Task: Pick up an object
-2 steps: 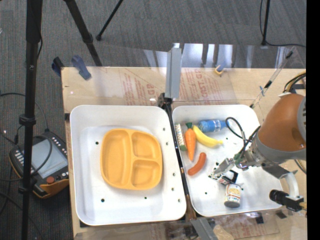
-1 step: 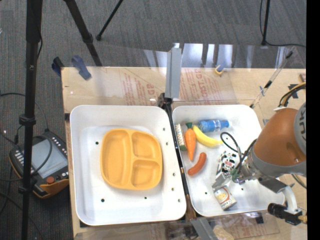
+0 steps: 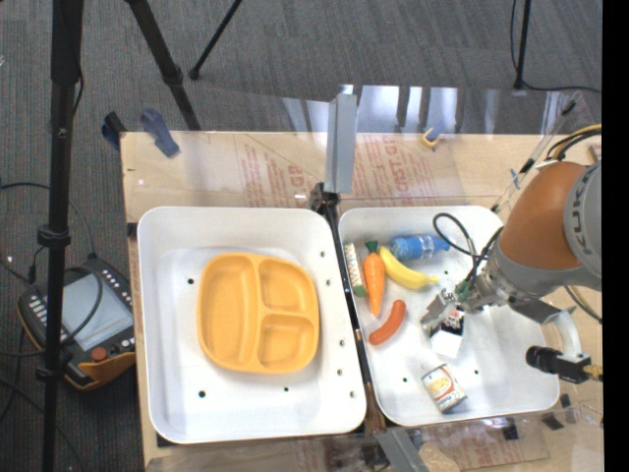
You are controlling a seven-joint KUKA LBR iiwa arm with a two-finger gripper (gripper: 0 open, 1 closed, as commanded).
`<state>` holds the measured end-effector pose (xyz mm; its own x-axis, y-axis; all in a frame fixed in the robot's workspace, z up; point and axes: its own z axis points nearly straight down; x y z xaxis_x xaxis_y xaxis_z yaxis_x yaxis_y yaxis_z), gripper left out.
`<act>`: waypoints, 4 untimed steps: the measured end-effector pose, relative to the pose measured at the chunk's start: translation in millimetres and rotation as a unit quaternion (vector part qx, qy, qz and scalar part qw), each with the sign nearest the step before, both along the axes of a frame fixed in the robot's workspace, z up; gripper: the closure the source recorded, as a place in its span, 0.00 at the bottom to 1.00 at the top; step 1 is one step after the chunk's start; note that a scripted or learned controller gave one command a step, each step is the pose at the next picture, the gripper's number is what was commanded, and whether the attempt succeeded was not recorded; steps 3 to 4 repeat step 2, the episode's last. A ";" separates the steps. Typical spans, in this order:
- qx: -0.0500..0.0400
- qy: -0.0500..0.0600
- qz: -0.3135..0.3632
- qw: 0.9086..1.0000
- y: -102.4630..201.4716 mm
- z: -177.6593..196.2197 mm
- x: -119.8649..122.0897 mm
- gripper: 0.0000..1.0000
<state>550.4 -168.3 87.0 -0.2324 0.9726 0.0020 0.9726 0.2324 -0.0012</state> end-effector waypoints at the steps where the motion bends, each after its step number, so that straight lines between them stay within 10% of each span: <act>1: 0.000 -0.001 -0.002 1.000 -1.0 10.5 0.5 1.00; 2: -0.001 0.001 -0.077 0.997 131.7 99.0 37.4 1.00; 4: -0.001 0.001 -0.077 0.997 131.7 99.0 37.4 1.00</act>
